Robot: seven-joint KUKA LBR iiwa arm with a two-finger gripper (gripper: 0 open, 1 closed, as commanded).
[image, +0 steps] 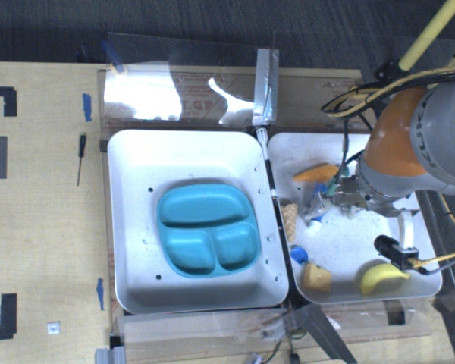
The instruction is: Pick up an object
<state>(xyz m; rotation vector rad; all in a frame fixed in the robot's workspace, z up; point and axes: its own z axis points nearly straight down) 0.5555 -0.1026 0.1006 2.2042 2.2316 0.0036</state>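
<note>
1. Left bin (129,226) is sitting well left of the fingers, carrying a blue divided tray (208,227) at its middle.
2. Right bin (349,241) is holding everything else; the arm (409,139) is reaching into it from the right.
3. Gripper (318,202) is hanging low over the bin's upper left part, fingers pointing left. Too blurred to judge the fingers: can't tell if they're spread or pressed together, and nothing is showing between them.
4. Tan ridged piece (290,222) is lying just left of and below the fingers, against the bin's left wall.
5. Blue piece (299,255) and tan block (316,277) are lying further below the fingers, apart from them.
6. Orange piece (316,174) is lying just above the fingers, close, contact unclear.
7. Yellow banana-like object (383,278) is sitting well down and right of the fingers, near the bin's bottom right corner.
</note>
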